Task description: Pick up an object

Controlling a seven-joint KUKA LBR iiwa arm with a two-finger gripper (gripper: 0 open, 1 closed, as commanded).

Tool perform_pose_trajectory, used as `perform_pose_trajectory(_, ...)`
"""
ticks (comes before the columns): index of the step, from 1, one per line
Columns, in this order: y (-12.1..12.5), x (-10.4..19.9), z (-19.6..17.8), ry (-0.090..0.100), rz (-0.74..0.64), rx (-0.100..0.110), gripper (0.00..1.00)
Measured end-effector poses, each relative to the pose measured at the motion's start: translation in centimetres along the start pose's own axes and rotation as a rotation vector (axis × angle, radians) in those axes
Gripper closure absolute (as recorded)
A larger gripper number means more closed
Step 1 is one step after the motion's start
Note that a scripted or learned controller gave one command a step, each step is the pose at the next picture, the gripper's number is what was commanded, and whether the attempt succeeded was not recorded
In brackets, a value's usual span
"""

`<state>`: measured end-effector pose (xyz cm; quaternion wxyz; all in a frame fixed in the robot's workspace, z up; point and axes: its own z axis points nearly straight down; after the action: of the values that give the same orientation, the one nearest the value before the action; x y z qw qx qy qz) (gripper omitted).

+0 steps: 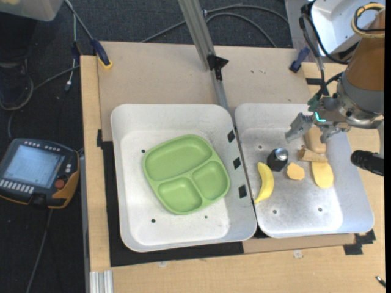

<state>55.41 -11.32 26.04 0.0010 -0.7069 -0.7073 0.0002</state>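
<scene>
The right bin [305,218] holds a yellow banana [264,182], a small black and silver round object [278,159], an orange chunk [295,172], a yellow oval piece [322,174] and a tan block [316,141] with a tan wedge [313,157] in front of it. My gripper [315,129] hangs over the far right part of this bin, right above the tan block. It is open, with one grey finger on each side of the block's top. Nothing is lifted.
The left bin [131,224] holds a green divided plate [185,173]. A slanted metal pole [201,29] comes down to the gap between the bins at the back. Blue clamps [101,55] sit on the bench's far corners.
</scene>
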Motion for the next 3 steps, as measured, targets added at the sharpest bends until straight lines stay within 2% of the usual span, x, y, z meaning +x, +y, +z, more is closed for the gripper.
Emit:
perform_pose_trajectory(1, 0.0, 0.0, 0.0, 0.000, 0.000, -0.001, 0.00)
perform_pose_trajectory(2, -0.2, -1.0, 5.2, 0.001, 0.002, 0.005, 0.00)
perform_pose_trajectory(3, 0.4, -0.2, 10.9, 0.002, 0.000, 0.006, 0.00)
